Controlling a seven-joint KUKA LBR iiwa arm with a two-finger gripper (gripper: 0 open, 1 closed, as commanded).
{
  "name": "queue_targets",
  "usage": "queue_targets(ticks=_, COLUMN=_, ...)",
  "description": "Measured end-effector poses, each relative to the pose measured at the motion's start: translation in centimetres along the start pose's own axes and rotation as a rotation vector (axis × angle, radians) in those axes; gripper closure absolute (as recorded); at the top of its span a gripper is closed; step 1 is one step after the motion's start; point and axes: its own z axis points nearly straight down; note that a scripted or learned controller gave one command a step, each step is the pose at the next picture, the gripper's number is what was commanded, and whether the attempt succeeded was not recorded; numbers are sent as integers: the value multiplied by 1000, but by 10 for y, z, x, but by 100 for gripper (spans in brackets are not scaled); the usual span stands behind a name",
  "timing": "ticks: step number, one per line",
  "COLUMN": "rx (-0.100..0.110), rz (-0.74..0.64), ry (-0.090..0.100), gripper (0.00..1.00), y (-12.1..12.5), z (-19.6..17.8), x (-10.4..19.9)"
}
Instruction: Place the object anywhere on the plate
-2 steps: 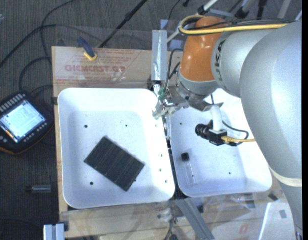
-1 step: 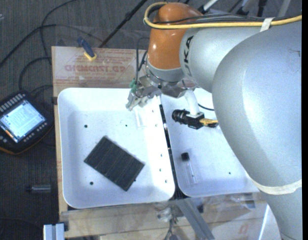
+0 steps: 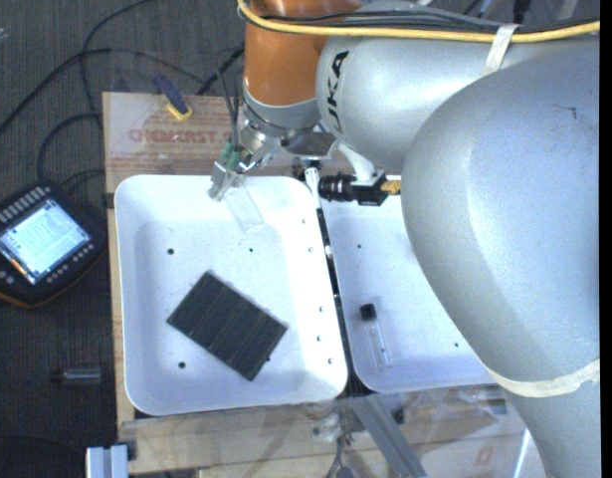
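Gripper [image 3: 224, 179] hung over the left bin's [image 3: 146, 267] far edge, couldn't tell if it was open or holding anything, while the dark ribbed plate [image 3: 227, 325] sat tilted on that bin's floor.

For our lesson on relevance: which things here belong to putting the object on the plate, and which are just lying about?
Job in hand:
- claw
- dark ribbed plate, in the left bin
- small clear black-capped item, in the right bin, probably the object

Lying about:
- handheld screen unit
- blue-and-yellow clamp
- dark cylinder
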Motion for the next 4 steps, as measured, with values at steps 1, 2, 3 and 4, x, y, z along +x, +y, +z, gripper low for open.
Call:
queue_targets(ticks=1, rx=0, rz=32, ry=2, gripper=100, y=29, z=2, x=49)
queue_targets(ticks=2, rx=-2, rz=-386, ry=0, gripper=100, y=30, z=-88, x=46)
queue_targets(ticks=3, rx=-3, rz=-667, ry=0, gripper=100, y=8, z=-226, x=85)
queue_targets(ticks=4, rx=-1, rz=-282, ry=1, gripper=100, y=34, z=-225, x=61)
